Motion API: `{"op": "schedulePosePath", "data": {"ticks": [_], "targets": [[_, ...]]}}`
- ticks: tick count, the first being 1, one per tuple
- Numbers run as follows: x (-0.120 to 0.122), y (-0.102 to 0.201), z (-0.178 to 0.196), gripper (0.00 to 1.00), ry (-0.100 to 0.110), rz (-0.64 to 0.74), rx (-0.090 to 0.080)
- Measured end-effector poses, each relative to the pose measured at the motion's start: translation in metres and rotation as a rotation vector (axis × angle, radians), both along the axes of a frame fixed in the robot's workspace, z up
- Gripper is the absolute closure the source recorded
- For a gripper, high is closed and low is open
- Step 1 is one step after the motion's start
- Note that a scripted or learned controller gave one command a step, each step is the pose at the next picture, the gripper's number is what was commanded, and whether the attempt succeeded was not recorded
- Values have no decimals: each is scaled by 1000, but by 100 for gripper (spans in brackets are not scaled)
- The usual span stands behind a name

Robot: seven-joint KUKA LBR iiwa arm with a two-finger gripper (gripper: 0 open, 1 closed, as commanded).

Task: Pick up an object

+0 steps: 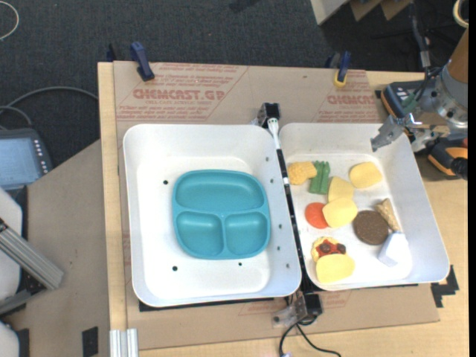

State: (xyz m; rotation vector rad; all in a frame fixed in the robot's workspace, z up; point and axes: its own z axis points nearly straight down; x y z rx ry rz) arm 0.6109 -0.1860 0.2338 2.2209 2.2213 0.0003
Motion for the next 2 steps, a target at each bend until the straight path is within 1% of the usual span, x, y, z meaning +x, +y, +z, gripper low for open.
{"op": "schedulePosePath", "data": {"ticks": [1,2], "targets": [[-44,-6,-85,0,8,-2,3],[6,-35,-149,0,-2,3,10]]}}
